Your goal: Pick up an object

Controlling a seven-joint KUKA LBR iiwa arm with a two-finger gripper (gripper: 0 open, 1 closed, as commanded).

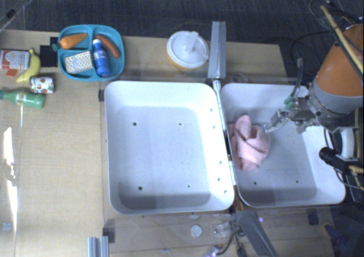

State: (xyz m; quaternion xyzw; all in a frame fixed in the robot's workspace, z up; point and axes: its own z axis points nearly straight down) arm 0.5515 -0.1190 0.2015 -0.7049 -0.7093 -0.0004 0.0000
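Item: pink cloth point(249, 143), crumpled, by the right bin's point(324, 153) left wall. Soft, light, limp; pinch a raised fold. Hand point(272, 125) just beside it, grip state indiscernible.

Pink cloth point(249, 142) — soft, crumpled, smooth white plastic bins point(161, 202), matt wooden bench point(54, 182)

Grey arm point(335, 105) w/ orange band, black cables, metal wrist.

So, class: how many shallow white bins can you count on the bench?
2. The left bin sits mid-bench; the right bin adjoins it and holds a pink cloth. None seems hidden.
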